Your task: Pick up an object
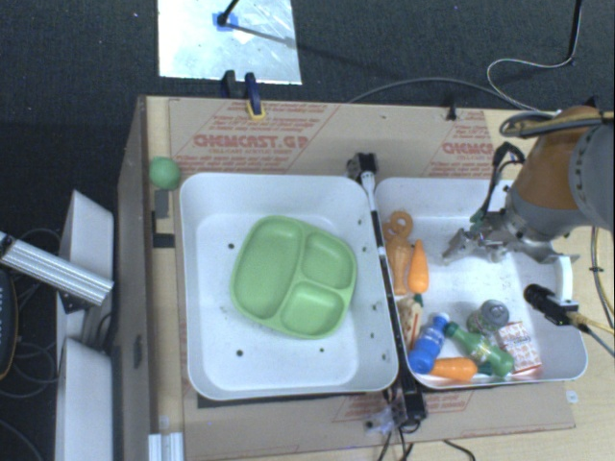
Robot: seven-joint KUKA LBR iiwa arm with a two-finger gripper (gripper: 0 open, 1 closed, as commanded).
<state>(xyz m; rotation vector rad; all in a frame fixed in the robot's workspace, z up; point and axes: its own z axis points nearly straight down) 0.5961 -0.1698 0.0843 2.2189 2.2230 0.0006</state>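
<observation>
Presently the tool [459, 248] hovers, fingers spread wide, near the carrot [419, 267].

The arm [567, 171] is cut off by the right edge, so its upper part is out of view. The gripper [461, 246] looks small and a little blurred above the right bin [452, 200]; whether anything is between its metal parts cannot be told. In the near corner of this bin several things lie in a pile: the blue bottle [430, 342], the green bottle [480, 350] and the orange carrot [454, 369] partly cover each other, and the print on the small red and white packet [519, 344] is too small to read. A pale thing [411, 307] beside the divider is half hidden and I cannot name it.
</observation>
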